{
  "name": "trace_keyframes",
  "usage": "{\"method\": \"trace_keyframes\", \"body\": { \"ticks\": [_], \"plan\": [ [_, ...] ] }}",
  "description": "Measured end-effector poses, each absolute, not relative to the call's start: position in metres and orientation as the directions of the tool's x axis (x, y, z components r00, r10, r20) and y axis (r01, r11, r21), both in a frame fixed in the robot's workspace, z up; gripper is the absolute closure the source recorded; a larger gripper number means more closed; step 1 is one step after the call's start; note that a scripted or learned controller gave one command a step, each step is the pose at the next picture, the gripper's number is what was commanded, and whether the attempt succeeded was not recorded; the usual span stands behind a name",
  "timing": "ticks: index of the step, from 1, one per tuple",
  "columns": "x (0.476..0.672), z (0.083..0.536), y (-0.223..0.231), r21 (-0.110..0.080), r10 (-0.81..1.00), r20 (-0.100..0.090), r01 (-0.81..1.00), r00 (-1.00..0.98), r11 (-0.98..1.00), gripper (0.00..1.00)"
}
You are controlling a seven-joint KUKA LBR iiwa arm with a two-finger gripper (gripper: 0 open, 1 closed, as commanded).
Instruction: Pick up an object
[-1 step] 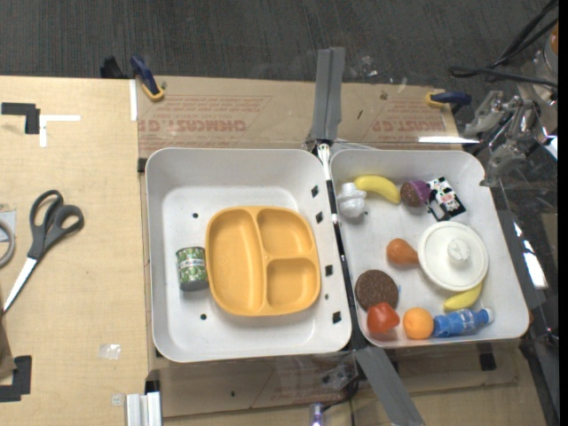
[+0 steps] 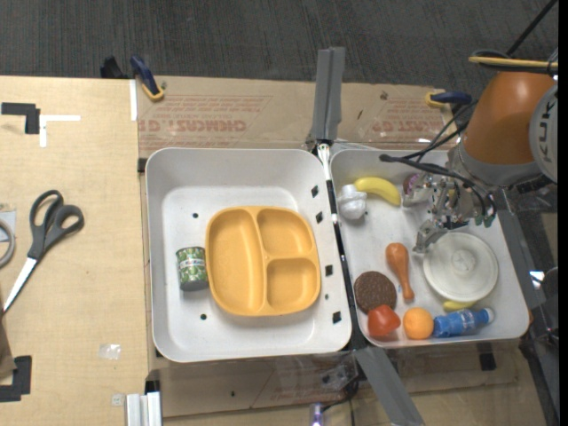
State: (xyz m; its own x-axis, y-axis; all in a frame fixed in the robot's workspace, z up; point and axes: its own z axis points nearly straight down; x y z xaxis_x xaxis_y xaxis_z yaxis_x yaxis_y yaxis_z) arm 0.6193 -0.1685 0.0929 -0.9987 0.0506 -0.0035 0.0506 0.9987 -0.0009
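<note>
Objects for picking lie in the right bin: you have a white plate, a banana, a drumstick, a blue bottle. Your gripper hangs just above the plate's near rim, holding nothing; whether it's spread or closed, you cannot tell. You're at the approach step; next, settle on one target and descend.

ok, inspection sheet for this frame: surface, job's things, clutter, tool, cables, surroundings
Surface: two shallow white bins, left bin, right bin.
Job's things: right bin holds yellow banana, brown drumstick, dark round cookie, red tomato, orange fruit, blue bottle, white round plate.
Clutter: left bin holds yellow divided plastic tray, small green can.
Tool: tool low over right bin beside plate; fingers unclear.
Cables: black cables at wrist.
Surroundings: black-handled scissors on wooden bench.
</note>
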Motion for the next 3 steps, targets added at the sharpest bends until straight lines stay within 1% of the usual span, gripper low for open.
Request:
{"method": "trace_keyframes", "body": {
  "ticks": [1,2,3],
  "plan": [
    [0.564,0.092,-0.121,0.0,0.078,-0.002,0.078,-0.997,0.997,0.0],
    [0.532,0.094,-0.092,-0.001,0.118,-0.005,0.118,-0.993,0.993,0.0],
    [0.516,0.093,-0.096,0.001,0.319,-0.005,0.319,-0.948,0.948,0.0]
  ]
}}
